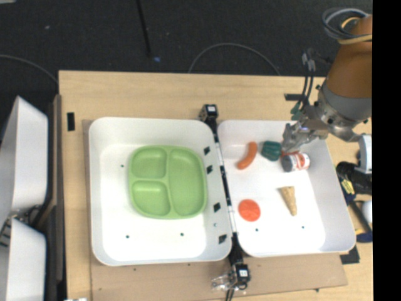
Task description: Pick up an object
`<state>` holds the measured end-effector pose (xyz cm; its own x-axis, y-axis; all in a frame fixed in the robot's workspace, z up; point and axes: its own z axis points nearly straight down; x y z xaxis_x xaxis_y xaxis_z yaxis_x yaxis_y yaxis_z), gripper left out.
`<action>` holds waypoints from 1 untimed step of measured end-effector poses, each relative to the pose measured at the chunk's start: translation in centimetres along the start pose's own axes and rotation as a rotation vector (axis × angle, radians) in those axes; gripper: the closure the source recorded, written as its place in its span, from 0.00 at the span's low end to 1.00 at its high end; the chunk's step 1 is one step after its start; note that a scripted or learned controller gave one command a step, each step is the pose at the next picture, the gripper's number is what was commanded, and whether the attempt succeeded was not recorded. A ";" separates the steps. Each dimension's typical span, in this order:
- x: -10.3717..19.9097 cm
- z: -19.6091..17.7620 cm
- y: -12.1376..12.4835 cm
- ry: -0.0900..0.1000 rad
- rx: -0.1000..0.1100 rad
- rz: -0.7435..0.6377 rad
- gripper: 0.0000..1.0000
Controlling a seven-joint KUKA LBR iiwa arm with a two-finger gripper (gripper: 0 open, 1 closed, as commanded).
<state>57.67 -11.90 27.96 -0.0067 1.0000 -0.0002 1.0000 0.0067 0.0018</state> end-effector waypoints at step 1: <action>5.1 1.6 -0.7 0.000 0.001 0.001 1.00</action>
